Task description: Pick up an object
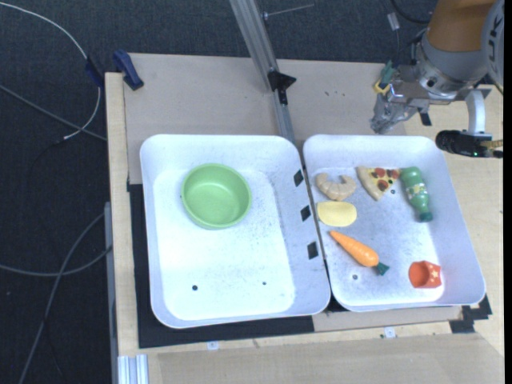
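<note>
My gripper (386, 117) hangs over the bench just beyond the far rim of the right bin (464, 238), with nothing visibly in it. Inside that bin lie a tan pastry-like piece (336, 186), a pizza slice (378, 181), a green bottle (416, 193), a yellow oval piece (337, 213), an orange carrot (356, 249) and a small red object (425, 274). The pizza slice and the bottle are the closest to the gripper. A green bowl (216, 196) sits in the left bin (232, 294).
A slanted metal pole (256, 38) rises from the bench behind the gap between the bins. A black part with a green light (468, 143) juts over the right bin's far right corner. Black clips (305, 212) line the seam between the bins.
</note>
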You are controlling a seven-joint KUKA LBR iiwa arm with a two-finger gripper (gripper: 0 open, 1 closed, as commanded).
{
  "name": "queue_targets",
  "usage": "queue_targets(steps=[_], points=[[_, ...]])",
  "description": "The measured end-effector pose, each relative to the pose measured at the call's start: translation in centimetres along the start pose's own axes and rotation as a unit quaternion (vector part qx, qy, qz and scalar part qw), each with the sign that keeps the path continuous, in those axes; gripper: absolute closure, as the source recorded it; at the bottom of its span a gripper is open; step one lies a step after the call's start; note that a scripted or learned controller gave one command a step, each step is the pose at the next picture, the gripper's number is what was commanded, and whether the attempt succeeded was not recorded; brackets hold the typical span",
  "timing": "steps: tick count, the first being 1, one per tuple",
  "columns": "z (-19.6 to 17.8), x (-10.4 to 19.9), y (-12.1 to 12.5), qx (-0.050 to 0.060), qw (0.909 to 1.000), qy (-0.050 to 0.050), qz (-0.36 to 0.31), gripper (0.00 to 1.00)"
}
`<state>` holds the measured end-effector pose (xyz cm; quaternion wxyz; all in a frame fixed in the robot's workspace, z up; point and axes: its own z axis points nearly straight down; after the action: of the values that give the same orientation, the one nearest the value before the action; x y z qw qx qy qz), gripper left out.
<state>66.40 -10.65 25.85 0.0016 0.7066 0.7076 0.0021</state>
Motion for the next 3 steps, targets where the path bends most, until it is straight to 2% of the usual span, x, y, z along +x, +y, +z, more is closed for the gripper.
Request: queue_targets(steps=[1, 2, 3], points=[[0.7, 4.5, -4.2, 0.008, 1.0000, 0.002, -0.001, 1.00], [1.1, 7.9, -7.9, 0.009, 1.0000, 0.003, -0.001, 1.00], [0.3, 12.9, -10.6, 0.009, 1.0000, 0.003, -0.002, 1.00]])
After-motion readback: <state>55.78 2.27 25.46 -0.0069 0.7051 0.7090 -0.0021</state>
